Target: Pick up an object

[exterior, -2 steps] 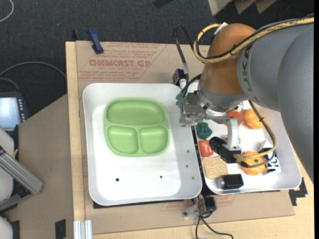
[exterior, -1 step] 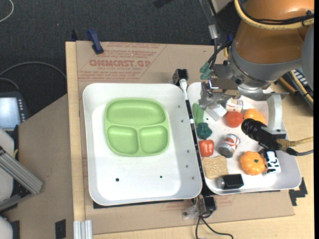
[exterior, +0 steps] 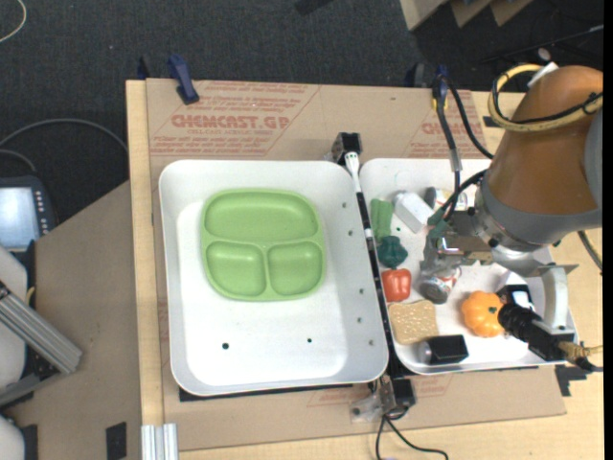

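Note:
My gripper (exterior: 441,262) hangs low over the middle of the right bin (exterior: 498,357), with the arm reaching in from the right. Just below it lies a small grey rounded thing (exterior: 436,287); whether it is held I cannot tell. Around the gripper lie a red pepper (exterior: 397,282), a dark green piece (exterior: 391,250), a light green piece (exterior: 382,218), a white block (exterior: 412,209), a tan cracker-like square (exterior: 414,321), an orange pumpkin-like thing (exterior: 482,314) and a black block (exterior: 446,349).
The left bin (exterior: 192,333) holds a light green divided plate (exterior: 262,244) in its upper half. A black ridge (exterior: 364,228) separates the two bins. The bins rest on a cardboard-covered bench (exterior: 249,113).

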`<state>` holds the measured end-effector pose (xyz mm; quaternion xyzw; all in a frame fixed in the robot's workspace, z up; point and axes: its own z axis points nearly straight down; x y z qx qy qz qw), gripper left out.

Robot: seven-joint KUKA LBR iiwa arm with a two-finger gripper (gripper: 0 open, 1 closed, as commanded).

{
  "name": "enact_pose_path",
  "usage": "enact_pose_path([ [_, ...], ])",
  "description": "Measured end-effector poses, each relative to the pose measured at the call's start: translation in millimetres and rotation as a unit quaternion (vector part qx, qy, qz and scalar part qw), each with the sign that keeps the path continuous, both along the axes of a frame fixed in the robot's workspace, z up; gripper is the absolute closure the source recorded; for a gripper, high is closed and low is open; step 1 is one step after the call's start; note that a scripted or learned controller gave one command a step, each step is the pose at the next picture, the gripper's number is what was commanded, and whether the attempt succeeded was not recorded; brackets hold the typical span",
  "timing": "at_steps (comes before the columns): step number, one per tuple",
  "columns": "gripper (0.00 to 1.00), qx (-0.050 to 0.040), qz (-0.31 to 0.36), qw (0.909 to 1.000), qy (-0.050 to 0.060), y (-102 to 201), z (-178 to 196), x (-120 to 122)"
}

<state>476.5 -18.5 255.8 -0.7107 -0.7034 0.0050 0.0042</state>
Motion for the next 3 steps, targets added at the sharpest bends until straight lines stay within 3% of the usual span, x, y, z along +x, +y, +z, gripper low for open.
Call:
enact_pose_path([
  [1, 1.00, 0.0011, 0.005, 1.0000, -0.001, 12.3, -76.0, 0.9],
  [2, 1.00, 0.0025, 0.011, 0.9999, -0.009, 100.1, -14.0, 3.1],
  [3, 1.00, 0.0033, 0.011, 0.9999, -0.010, 187.0, 48.2, 2.6],
])
